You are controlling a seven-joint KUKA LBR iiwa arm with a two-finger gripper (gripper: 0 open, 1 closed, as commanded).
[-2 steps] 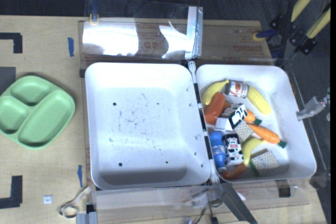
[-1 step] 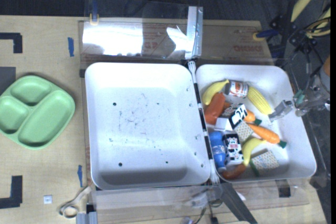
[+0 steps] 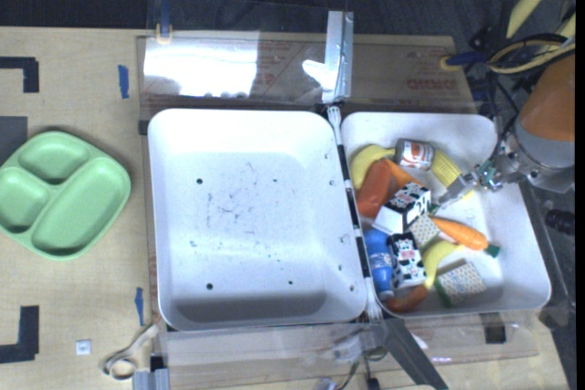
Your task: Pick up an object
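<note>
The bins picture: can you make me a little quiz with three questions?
1. True or false: the toys lie in the right bin.
2. Which thing lies on the bench to the left of the left bin? A) a green plate B) a red cup
3. Fill in: the carrot is coloured ____.

Key: 1 true. 2 A, the green plate. 3 orange.

Faint reddish lettering on the clear panel [image 3: 416,73] behind the right bin [image 3: 521,288], upper right of the frame, too blurred to read. Red-and-white can [image 3: 416,152] label likewise illegible. No other text legible.
</note>
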